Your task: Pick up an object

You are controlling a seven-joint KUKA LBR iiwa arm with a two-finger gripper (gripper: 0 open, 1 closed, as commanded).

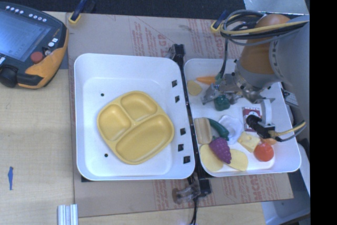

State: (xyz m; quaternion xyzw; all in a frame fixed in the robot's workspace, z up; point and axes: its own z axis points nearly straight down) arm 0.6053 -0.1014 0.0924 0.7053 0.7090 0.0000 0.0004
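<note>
A grey robot arm with an orange band reaches in from the right over the right-hand bin (287,166), its tool (225,93) lowered among a jumble of toy food at the bin's upper half. Whether the tool is spread or pressed together cannot be told from this angle, and nothing is seen between its tips. Just below it lies a dark green piece (221,102), the likeliest target, with an orange carrot (206,80) close by to the upper left. Further down the bin sit a bunch of purple grapes (221,149), a tomato (264,152) and pale yellow slices (233,160). The left-hand bin (84,113) holds a yellow divided plate (135,126); a control pendant (29,45) rests on the table at far left. To do the pick well, the tool would probably need to settle squarely over the green piece, straddle it without nudging its neighbours, grip firmly, then lift straight up.
</note>
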